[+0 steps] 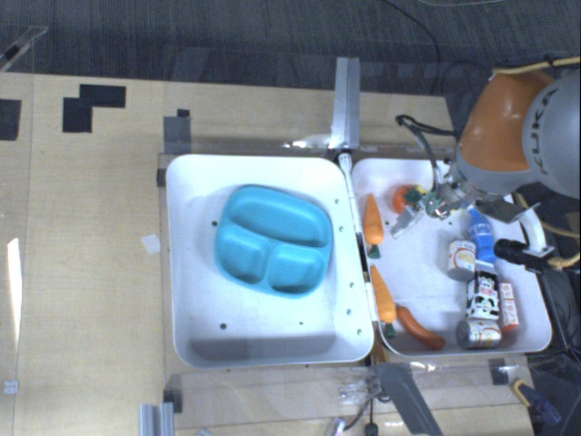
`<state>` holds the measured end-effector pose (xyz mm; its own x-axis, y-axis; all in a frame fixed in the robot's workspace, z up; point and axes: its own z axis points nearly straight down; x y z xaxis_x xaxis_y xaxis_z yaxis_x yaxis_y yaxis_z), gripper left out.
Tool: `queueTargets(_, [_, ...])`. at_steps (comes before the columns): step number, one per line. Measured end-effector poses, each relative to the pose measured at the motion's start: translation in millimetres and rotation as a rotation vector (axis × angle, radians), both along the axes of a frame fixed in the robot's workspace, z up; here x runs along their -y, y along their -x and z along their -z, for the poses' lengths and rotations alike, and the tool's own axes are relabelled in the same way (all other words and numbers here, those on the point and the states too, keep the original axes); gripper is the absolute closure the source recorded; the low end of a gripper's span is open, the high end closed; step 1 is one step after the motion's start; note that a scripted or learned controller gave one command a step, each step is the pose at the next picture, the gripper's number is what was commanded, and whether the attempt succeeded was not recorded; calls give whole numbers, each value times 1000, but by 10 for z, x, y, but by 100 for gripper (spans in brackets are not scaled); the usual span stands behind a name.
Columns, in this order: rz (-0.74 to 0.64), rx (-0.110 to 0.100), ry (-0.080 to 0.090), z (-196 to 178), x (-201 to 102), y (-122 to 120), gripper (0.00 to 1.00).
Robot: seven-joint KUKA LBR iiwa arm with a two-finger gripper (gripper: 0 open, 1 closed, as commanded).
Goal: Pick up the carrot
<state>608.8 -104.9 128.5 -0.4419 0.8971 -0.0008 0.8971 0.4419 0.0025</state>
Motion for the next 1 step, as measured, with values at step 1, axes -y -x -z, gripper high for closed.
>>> queueTargets(1, [-512,9,4,392,-99,-3,0])
